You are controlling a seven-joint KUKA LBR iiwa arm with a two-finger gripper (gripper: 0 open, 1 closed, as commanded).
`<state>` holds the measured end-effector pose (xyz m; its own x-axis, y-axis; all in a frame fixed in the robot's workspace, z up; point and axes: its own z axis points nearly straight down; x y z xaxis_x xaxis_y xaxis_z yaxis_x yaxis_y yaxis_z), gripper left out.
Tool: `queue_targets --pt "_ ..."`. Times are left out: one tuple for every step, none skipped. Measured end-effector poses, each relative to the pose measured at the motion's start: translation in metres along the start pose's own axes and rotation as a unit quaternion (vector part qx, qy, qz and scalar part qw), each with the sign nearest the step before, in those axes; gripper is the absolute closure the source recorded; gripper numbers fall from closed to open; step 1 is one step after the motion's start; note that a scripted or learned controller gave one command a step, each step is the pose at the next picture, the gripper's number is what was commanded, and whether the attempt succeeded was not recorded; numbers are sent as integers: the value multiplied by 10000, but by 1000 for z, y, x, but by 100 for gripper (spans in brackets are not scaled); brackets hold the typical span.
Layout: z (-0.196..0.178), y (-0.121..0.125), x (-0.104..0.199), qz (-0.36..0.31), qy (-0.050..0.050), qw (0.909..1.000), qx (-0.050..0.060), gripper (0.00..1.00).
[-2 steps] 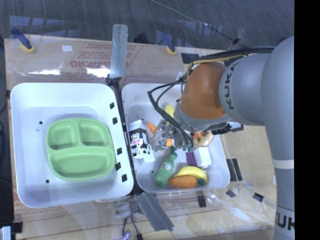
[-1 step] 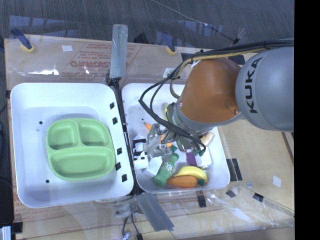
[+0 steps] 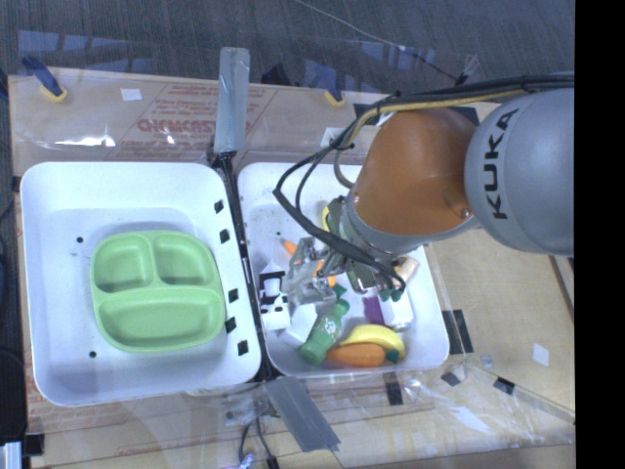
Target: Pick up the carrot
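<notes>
Arm [image 3: 459, 179] reaches in from right, bent down over right bin [image 3: 430, 345]; end effector [image 3: 311, 274] above carrot [image 3: 355, 356], open/closed can't tell.

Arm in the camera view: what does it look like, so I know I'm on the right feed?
A bulky grey arm with black "KUKA" lettering on its side, a wide orange band above the wrist, and black and yellow cables looping around it. Below sits a small silvery metal gripper.
</notes>
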<state>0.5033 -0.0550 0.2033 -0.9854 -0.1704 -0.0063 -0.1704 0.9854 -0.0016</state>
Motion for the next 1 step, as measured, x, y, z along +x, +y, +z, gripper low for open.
queue_targets --pt "-11 0 -2 -14 -19 10000 7 100"
